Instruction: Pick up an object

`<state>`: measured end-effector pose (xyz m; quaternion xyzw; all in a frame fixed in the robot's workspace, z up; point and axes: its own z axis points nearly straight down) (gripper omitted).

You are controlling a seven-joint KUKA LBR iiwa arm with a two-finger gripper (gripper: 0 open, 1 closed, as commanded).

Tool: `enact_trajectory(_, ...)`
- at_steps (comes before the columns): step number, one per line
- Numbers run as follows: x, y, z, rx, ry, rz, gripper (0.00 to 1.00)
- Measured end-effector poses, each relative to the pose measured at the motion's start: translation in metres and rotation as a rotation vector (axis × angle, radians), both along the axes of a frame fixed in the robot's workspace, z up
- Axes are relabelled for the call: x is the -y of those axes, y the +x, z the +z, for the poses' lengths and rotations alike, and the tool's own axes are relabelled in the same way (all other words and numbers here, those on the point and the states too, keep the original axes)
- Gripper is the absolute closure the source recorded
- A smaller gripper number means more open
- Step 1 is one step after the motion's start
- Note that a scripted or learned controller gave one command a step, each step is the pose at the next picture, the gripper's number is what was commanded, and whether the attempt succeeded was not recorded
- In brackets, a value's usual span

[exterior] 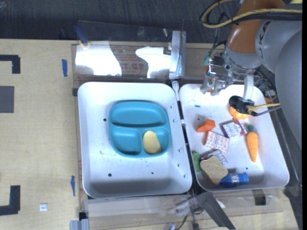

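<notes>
My gripper (213,86) hangs over the back left corner of the right bin (282,175), above bare white floor. In front of it in that bin lie a small orange piece (206,126), two printed packets (217,141) (233,128), a carrot (252,145), a slice of bread (213,169) and a blue tube (238,179). A rounded orange-yellow thing (236,113) lies partly hidden to the gripper's right. I see nothing held by the gripper.
The left bin (91,128) holds a blue divided plate (129,116) with a yellow oval item (151,142) in its front right compartment. A raised ridge (181,128) separates the bins. A clear panel (124,56) stands behind the left bin.
</notes>
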<state>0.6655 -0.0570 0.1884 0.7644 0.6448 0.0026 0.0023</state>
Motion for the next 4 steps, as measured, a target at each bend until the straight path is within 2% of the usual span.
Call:
enact_trajectory(1,-0.01,-0.041,-0.003,-0.009,0.0,0.268,1.0)
enact_trajectory(2,0.016,-0.009,0.018,-0.004,-0.001,-0.079,1.0)
enact_trajectory(3,0.023,-0.054,-0.004,-0.01,0.001,0.119,1.0)
enact_trajectory(4,0.029,0.001,-0.004,-0.005,0.0,-0.143,1.0)
